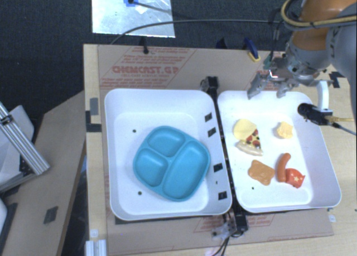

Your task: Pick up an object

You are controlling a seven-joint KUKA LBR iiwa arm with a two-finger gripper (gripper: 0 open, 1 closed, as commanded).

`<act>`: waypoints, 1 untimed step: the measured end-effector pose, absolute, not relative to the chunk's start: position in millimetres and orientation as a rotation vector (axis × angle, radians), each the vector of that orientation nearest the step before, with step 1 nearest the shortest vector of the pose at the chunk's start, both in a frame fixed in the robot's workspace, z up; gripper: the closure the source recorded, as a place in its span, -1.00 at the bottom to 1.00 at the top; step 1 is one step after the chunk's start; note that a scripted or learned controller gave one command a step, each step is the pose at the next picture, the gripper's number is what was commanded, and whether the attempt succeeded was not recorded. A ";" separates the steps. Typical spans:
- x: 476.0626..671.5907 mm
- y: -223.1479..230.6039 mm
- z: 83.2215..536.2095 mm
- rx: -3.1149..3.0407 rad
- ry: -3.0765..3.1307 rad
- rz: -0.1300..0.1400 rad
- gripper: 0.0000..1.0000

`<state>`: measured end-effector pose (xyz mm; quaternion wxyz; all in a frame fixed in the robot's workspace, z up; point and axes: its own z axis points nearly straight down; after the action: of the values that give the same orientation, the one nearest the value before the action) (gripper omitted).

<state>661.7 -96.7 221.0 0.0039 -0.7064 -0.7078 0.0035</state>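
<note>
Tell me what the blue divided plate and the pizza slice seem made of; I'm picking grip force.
The blue divided plate looks like moulded plastic: one even colour, soft rounded ridges between its three compartments, a dull sheen. The pizza slice looks like a toy, probably plastic or rubber, with flat printed-looking colours; the view cannot settle which. The hand hovers above the right bin's far edge.

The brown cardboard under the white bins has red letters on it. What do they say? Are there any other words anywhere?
"CHEMCAST G.P": large red print on the flat brown cardboard sheet, above the left white plastic bin; the last letters are blurred, so this reading is unsure.
Smaller red lines above and below that print: too blurred to read.
Red print on the cardboard's front edge: too small to read.
</note>
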 end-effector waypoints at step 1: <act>664.2 -96.5 228.9 -2.218 -2.227 -0.001 -1.00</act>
<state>664.2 -96.5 228.9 -0.0009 -0.7057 -0.7085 -0.0005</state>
